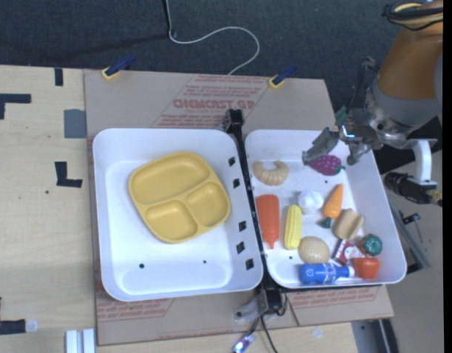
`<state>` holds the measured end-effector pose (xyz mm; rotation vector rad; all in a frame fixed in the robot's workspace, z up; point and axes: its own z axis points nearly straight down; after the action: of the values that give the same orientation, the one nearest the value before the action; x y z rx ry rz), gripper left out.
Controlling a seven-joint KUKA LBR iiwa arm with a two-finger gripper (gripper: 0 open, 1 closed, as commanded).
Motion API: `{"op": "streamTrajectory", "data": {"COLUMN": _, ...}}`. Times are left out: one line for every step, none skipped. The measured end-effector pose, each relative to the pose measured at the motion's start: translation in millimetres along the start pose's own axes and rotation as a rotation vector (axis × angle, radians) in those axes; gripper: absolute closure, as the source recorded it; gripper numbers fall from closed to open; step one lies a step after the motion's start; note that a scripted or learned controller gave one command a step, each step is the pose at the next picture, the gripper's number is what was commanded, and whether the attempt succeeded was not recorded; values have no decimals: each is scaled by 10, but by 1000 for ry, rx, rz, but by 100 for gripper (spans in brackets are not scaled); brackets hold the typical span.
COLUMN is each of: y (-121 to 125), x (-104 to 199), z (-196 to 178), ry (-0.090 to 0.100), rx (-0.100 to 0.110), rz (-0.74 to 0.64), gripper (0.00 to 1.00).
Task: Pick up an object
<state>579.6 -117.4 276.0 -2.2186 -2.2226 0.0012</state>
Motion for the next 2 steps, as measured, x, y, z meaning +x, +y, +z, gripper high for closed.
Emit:
{"op": "streamTrajectory", "data": {"y": -407, "x": 201, "z": -1042, "ry": -1, "rx": -9, "rz": -1, "gripper": 0}}
{"op": "streamTrajectory", "data": {"y": -910, "x": 45, "z": -801, "ry": 1, "rx": 3, "rz": 3, "gripper": 0}}
